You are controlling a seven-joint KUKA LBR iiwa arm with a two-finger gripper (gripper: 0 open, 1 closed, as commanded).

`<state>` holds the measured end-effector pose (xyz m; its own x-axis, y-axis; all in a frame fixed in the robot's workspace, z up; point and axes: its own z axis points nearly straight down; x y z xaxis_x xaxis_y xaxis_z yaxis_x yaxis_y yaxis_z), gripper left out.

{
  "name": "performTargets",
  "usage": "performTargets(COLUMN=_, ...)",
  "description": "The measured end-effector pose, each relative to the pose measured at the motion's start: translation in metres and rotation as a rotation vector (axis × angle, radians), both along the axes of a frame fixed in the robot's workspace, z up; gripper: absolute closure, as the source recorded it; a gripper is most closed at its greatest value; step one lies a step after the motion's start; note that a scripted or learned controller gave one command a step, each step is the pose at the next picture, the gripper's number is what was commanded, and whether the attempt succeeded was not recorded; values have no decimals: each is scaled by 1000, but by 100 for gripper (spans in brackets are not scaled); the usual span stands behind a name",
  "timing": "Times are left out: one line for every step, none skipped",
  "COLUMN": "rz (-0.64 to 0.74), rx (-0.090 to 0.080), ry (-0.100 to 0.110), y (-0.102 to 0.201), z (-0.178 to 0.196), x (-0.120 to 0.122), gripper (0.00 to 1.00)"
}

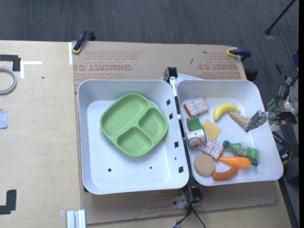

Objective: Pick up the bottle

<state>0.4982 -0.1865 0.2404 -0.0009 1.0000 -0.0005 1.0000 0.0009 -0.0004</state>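
The bottle [242, 150] is green with a yellow-green label. It lies on its side in the lower right of the right bin [266, 103], its neck pointing left. An orange carrot [235, 162] lies right against its lower side. My gripper [258, 119] reaches in from the right edge and hangs over the bin's right side. It is up and to the right of the bottle and apart from it, close to a brown cone [240, 119].
The right bin also holds a banana [225, 110], a cheese wedge [212, 129], a red-and-white box [196, 106], a small carton [195, 137], a round cookie [204, 165] and a sausage [224, 175]. A green divided plate [134, 124] lies in the left bin [95, 175].
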Motion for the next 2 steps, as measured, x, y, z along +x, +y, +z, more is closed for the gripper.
performTargets(rz=-28, rx=1, ry=1, y=10, z=-145, x=-21, gripper=0)
performTargets(rz=-30, rx=0, ry=-1, y=9, z=-136, x=-20, gripper=100)
